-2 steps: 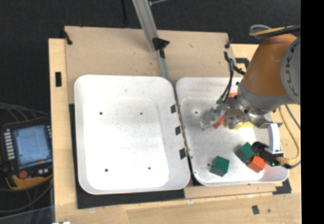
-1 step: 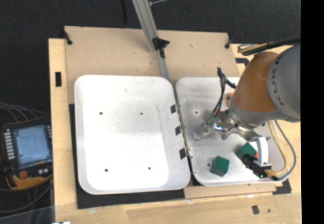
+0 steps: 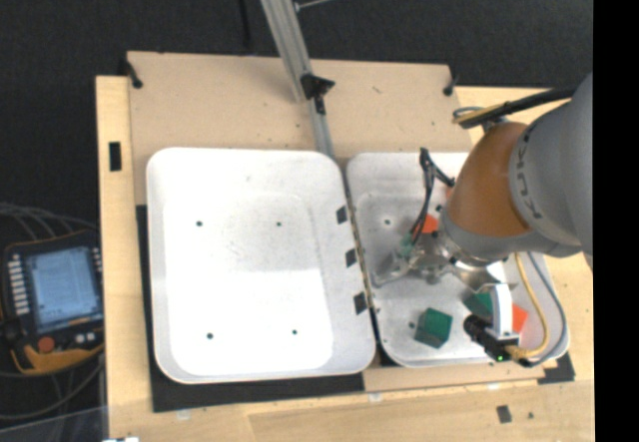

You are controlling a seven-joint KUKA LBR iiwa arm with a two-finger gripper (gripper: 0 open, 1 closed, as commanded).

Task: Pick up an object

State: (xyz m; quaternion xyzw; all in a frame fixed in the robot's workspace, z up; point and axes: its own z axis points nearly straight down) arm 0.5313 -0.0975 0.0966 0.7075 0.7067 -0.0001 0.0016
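1. The green block (image 3: 432, 326) lies flat on the floor of the right bin (image 3: 384, 191), toward its near edge, apart from everything else in there.
2. The pincer (image 3: 411, 255) hangs over the bin's middle, so the block sits below it in the picture, toward the near rim and slightly toward the arm's side. Whether the pincer is wide or narrow, I cannot tell; nothing shows between its tips.
3. The block looks roughly square, with no clear long axis.
4. A small orange piece (image 3: 428, 224) lies just beside the pincer, nearer than the block.
5. A green, white and orange cluster (image 3: 497, 308) sits to the block's right, under the arm (image 3: 519, 186).
6. The left bin (image 3: 165, 230) shares the counter (image 3: 399, 91), well apart.
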